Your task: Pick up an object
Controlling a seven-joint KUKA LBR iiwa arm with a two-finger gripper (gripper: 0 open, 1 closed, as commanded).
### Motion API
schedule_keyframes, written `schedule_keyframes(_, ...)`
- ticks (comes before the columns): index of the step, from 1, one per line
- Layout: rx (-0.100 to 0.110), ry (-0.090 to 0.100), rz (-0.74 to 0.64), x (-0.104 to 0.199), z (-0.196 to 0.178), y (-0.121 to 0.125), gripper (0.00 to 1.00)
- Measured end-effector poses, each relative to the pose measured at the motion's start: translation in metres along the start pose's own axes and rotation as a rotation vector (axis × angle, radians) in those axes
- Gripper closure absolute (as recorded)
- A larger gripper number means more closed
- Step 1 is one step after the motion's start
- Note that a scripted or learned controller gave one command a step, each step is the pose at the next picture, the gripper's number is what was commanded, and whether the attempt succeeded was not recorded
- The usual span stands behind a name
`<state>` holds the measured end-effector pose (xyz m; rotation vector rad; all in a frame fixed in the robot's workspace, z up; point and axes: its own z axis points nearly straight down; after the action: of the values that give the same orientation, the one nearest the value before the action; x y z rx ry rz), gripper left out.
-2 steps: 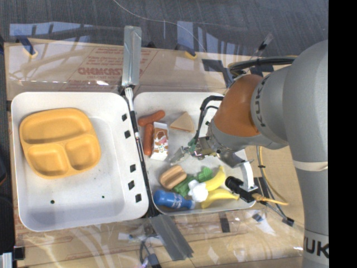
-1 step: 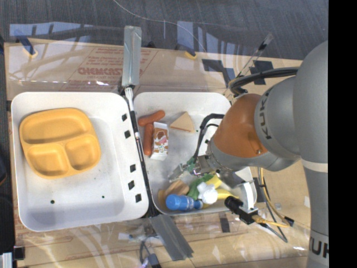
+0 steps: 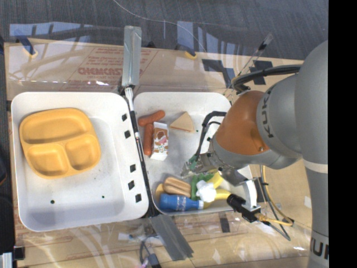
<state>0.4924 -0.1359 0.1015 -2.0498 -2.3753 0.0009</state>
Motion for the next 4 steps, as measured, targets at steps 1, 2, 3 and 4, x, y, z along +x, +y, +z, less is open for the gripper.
schedule_keyframes(1,0.000,-0.001,0.303,0.023,0.011,0.029,1.00)
schedule_keyframes(2,0.002,0.000,0.780,-0.002,0.000,0.038,1.00)
schedule_keyframes(3,0.003,0.001,0.779,-0.002,0.000,0.038,0.00)
schedule_keyframes(4,0.003,0.000,1.228,0.017,-0.021,0.051,0.00)
